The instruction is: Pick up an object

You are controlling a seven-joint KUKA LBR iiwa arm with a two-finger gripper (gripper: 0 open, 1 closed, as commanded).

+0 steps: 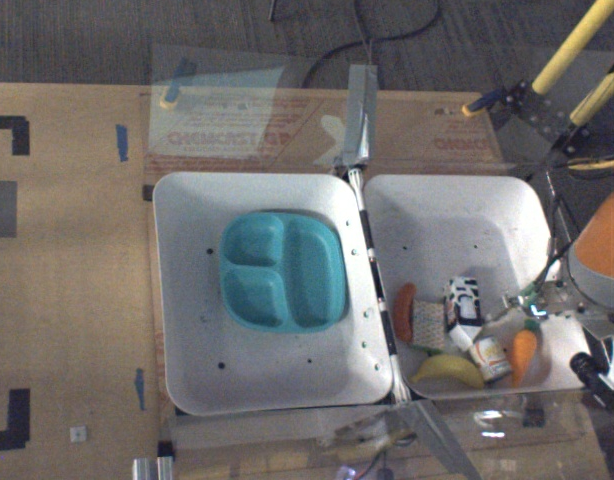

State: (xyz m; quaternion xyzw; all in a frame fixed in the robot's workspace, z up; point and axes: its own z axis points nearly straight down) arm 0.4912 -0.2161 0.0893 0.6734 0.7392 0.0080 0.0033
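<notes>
The right bin holds a cluster of toy foods at its near end. A red sausage lies next to a tan waffle piece. A black-and-white carton stands beside them. A yellow banana lies along the near wall, with a small bottle and an orange carrot to its right. My gripper reaches in from the right edge, just above the carrot and to the right of the carton. Nothing is visibly held.
The left bin holds a teal divided plate. A metal divider runs between the bins. The arm's orange band hangs over the right bin's right wall. Yellow clamps stand at the back right.
</notes>
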